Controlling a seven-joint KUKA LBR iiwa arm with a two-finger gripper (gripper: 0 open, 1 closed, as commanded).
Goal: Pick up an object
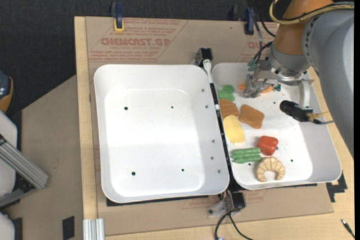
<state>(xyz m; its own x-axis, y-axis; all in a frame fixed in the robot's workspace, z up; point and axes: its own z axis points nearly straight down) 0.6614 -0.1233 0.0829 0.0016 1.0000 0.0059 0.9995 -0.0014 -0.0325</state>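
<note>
While the end effector (259, 86) sits low over the right bin (306, 149), toward the far right corner of the surface (140, 42), can't tell if it's spread or pinched on anything. Small orange piece (243, 87) just beside it, partly hidden. Green piece (226, 90) and brown block (228, 107) by the bin's left wall. Bread chunk (251, 116) and yellow piece (234, 130) mid-bin. Red pepper (268, 144), green pod (246, 155) and croissant (270, 168) toward the surface's near edge. Left bin (152, 137) right alongside.
</note>
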